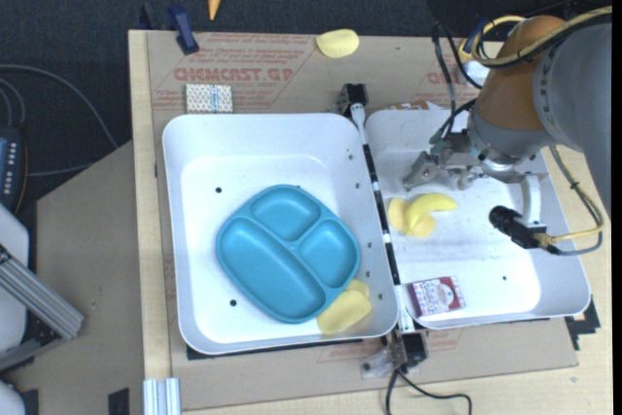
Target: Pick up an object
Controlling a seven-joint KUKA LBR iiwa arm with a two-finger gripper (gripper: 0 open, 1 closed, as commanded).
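A yellow banana-shaped toy (420, 213) lies in the right bin (554, 292), close to its left wall. My gripper (442, 178) hangs just above and slightly right of it, open, with nothing between its fingers. A small red and white packet (434, 295) rests near the right bin's front edge. In the left bin (194, 155) a blue divided plate (286, 252) lies flat, with a yellow rounded toy (344, 310) against its front right corner.
On the bench behind the bins lie a yellow lemon-like toy (337, 43), a patterned packet (209, 97) and a blue item (182, 29). A black clamp (354, 97) sits where the bins meet. Cables run along the arm at right.
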